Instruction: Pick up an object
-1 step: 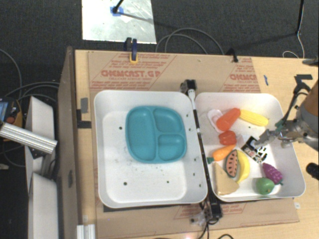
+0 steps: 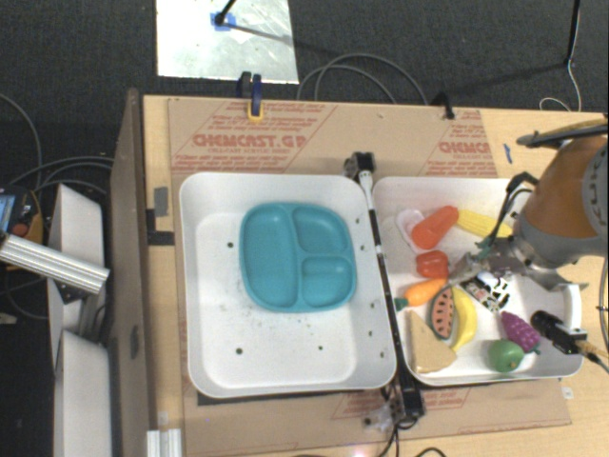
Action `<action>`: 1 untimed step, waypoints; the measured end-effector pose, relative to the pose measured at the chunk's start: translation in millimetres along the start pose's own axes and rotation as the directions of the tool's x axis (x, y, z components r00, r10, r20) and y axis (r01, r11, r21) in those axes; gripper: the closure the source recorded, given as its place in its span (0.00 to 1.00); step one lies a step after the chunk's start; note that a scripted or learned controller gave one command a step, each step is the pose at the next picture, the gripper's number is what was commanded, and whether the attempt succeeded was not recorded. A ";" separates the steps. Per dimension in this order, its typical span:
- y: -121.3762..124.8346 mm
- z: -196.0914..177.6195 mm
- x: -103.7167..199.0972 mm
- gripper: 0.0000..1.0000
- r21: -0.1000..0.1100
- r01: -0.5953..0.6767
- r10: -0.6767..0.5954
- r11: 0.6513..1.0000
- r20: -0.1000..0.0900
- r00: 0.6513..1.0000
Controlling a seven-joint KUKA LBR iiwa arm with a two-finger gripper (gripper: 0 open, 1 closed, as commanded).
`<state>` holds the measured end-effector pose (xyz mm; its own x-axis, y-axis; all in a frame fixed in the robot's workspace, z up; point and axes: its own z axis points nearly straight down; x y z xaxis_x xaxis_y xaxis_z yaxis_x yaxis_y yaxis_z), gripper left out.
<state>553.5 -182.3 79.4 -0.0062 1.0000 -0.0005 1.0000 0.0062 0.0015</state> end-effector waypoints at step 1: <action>108.7 0.3 64.2 0.00 0.048 0.014 -0.014 0.999 0.000 1.000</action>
<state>661.8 -117.4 79.2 -0.0201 0.9998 -0.0002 0.9987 0.0201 -0.0463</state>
